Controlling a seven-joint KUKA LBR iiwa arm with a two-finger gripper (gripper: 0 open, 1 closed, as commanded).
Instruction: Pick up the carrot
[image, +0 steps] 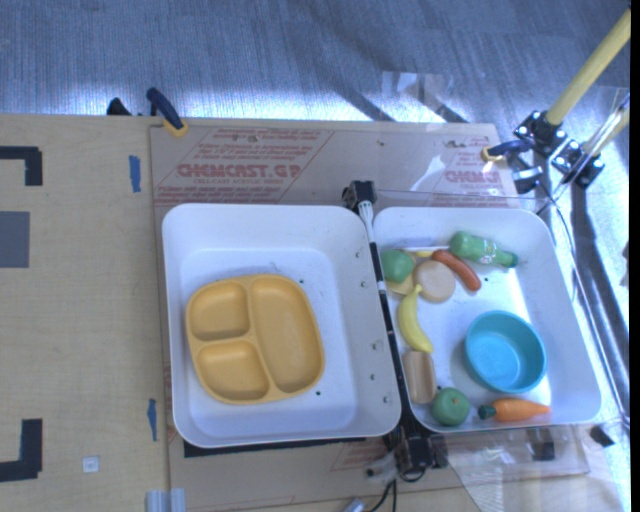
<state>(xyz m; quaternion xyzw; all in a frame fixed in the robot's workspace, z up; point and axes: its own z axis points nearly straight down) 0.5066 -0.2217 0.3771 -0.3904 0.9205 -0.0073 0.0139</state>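
Note:
The carrot (517, 409) is small and orange with a dark green stub at its left end. It lies flat at the near edge of the right bin (568, 300), just below the blue bowl (505, 350) and right of a green round fruit (450, 406).
The right bin also holds a yellow banana (413, 320), a tan bread piece (419, 376), a red sausage (457, 270), a green vegetable (480, 248), a lime (397, 265) and a beige disc (436, 283). A yellow divided plate (255, 338) sits in the left bin (200, 240).

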